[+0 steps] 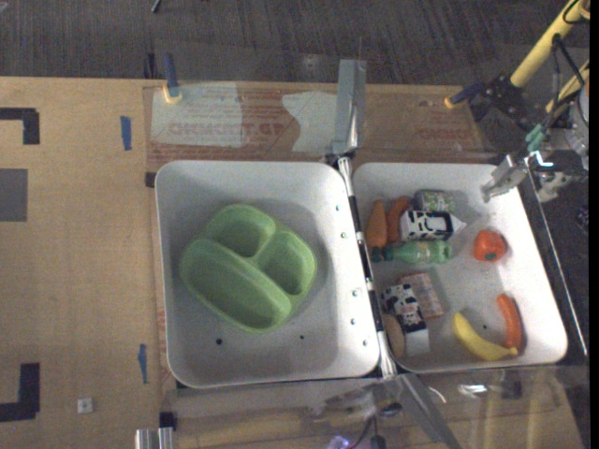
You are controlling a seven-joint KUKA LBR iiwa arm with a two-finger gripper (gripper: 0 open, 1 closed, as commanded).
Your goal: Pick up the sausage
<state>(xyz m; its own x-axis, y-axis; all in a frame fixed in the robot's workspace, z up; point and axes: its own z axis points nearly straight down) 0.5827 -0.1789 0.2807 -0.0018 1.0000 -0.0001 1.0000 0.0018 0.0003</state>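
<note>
White bins side by side, the sausage [509, 319] low in the right bin [546, 279], near its right wall

Left bin [178, 213] holds a green divided plate [248, 267]. Right bin holds a carrot [376, 224], a can [433, 200], two cow-print cartons [426, 224], a green bottle [416, 252], a tomato [489, 245] and a banana [481, 338] just beside the sausage, whose long axis runs near upright, tilted slightly. Gripper [505, 178] hangs over the bin's top right corner; its grip state I cannot tell

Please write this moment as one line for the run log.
task: pick up sausage | gripper: over right bin's far edge, holding nothing | sausage: in right bin, beside banana, untouched
</note>
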